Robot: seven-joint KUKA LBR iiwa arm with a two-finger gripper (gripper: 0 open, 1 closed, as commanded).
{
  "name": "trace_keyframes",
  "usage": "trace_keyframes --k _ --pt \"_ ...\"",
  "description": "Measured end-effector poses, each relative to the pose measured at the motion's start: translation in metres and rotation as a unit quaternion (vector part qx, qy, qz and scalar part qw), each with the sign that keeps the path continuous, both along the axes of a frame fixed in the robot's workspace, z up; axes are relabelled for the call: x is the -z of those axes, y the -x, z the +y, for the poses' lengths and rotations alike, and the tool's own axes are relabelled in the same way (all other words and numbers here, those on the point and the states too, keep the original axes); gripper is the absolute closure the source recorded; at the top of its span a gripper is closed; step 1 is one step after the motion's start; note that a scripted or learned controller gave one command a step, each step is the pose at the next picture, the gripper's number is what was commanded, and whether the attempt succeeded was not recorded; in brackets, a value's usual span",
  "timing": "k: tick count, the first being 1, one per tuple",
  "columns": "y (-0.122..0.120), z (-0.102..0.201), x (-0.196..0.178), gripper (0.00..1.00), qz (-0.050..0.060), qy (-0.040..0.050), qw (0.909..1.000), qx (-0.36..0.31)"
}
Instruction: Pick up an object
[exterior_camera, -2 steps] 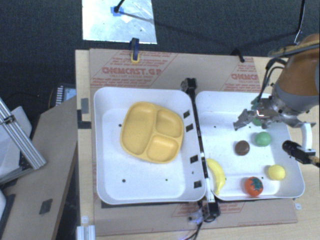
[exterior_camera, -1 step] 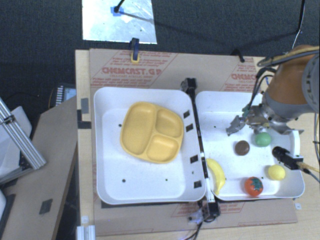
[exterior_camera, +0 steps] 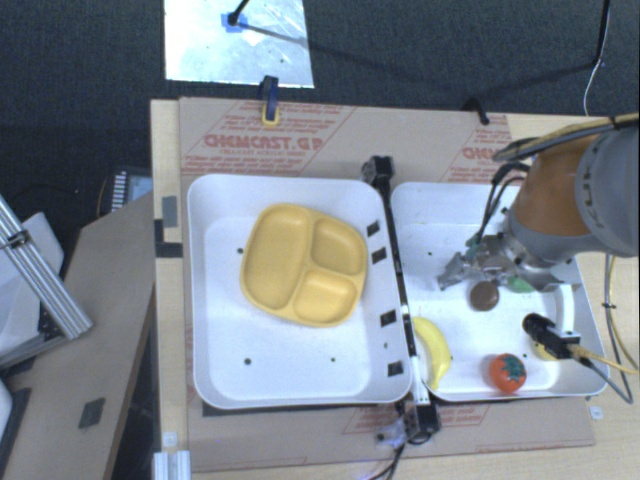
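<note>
Camera view: brown round object (exterior_camera: 484, 296) just beside end effector (exterior_camera: 462, 268).

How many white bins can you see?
2. The left bin holds a yellow divided plate. The right bin holds a banana, a tomato and other small things; the arm may hide more.

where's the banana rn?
Camera view: the banana lies in the right bin, at its lower-left corner against the divider, left of the tomato.
</note>
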State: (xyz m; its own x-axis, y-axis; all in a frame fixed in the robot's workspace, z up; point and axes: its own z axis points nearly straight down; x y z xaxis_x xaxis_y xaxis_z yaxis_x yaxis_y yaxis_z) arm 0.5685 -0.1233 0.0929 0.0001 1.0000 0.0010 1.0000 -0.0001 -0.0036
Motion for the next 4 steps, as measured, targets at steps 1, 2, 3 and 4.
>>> trace_keyframes --k 1,2,3,4 --pt "-0.002 -0.001 -0.014 1.00 -0.003 0.0011 1.0000 0.000" --pt "-0.011 0.007 -0.072 1.00 -0.006 0.0011 1.0000 -0.002" --pt "-0.007 0.015 -0.126 1.00 -0.006 0.0010 1.0000 -0.003" --pt "-0.008 0.015 -0.171 1.00 -0.005 0.0011 1.0000 -0.003"
